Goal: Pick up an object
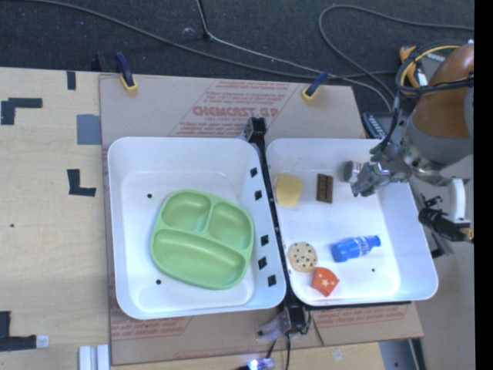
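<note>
In the right bin (408,284) lie a yellow wedge like cheese (289,190), a brown chocolate bar (325,188), a round cookie (303,257), a blue bottle (355,247) on its side and a red piece (324,281). My gripper (363,179) hangs over the bin's upper right part, to the right of the chocolate bar and above the blue bottle. Nothing shows between its fingers. The grey arm with its orange band (451,68) comes in from the right.
The left bin (123,206) holds a green divided plate (203,238). A black divider (266,206) separates the bins. Both bins stand on a cardboard sheet (231,106) clamped at the back. Cables run over the dark floor behind.
</note>
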